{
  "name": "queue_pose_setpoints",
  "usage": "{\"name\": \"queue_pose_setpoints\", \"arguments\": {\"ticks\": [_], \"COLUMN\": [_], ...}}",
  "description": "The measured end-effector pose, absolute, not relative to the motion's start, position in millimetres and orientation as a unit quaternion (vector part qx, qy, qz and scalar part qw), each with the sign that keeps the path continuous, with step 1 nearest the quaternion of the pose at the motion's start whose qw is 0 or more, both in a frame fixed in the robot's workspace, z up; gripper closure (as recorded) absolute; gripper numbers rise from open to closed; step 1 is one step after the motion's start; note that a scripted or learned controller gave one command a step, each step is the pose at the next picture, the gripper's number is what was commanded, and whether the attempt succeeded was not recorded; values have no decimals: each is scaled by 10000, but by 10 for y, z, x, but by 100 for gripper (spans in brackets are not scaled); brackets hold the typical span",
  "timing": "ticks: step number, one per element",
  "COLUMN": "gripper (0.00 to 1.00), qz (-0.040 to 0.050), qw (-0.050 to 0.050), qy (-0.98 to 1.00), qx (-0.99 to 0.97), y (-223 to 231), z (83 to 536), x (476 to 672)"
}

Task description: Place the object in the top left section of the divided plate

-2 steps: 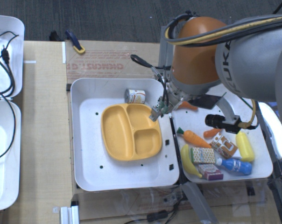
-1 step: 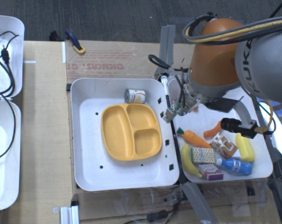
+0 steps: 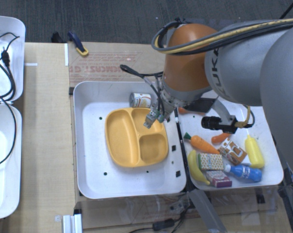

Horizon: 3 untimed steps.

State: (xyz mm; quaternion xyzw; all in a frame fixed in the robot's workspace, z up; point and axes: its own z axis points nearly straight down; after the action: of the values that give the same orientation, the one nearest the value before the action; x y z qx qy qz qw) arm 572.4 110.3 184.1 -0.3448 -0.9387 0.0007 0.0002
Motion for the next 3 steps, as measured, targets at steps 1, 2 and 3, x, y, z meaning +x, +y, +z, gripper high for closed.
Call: {"name": "queue_pose_setpoints", "arguments": {"ticks": [1, 2, 3], "gripper": [0, 100, 0], "qz": [6, 6, 8], "qw": [1, -3, -1], "qy": [-9386, -9377, -9376], "qx": [-3450, -3475, -3477], "y": [1100, 1084, 1082], "z": [1843, 1931, 1930], "x": [5726, 5734, 5734]}}
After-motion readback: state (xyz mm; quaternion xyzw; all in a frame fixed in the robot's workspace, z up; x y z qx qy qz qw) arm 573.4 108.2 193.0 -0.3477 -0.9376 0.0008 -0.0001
